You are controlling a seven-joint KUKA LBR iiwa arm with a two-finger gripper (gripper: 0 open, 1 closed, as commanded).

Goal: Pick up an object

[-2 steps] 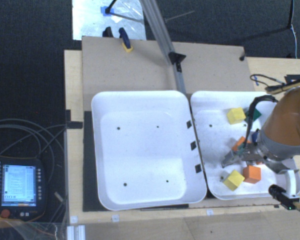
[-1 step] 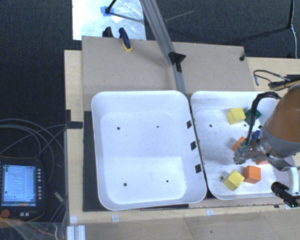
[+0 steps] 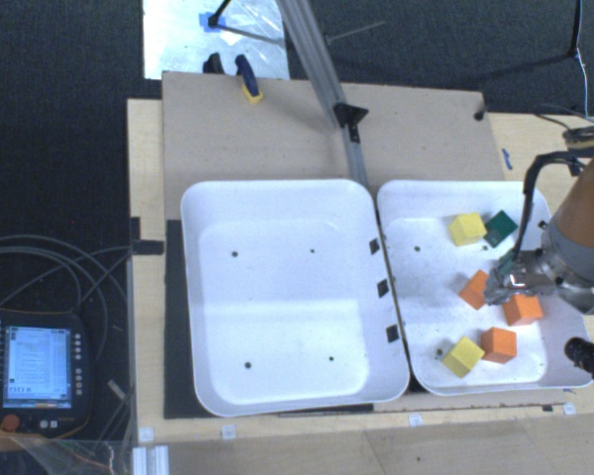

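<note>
Grey metal of the tool sits low in the right bin, near that bin's right wall, and whether it is released or clenched cannot be told from above. It stands between two orange blocks: one touching its left side, another just beside it toward the bin's front right corner. A third orange block lies nearer the front edge, with a yellow block beside it. Another yellow block and a dark green block lie together toward the back edge.

Judging from this crowding, the risk is that the tool comes down straddling nothing, or nudges one orange block aside while closing on the other, so the block skids across the smooth bin floor instead of being gripped. A corner catch could also let a block twist out during the lift.

No brand, label or writing can be read; the lit screen of the pendant off the table's left edge is too small to make out.
</note>
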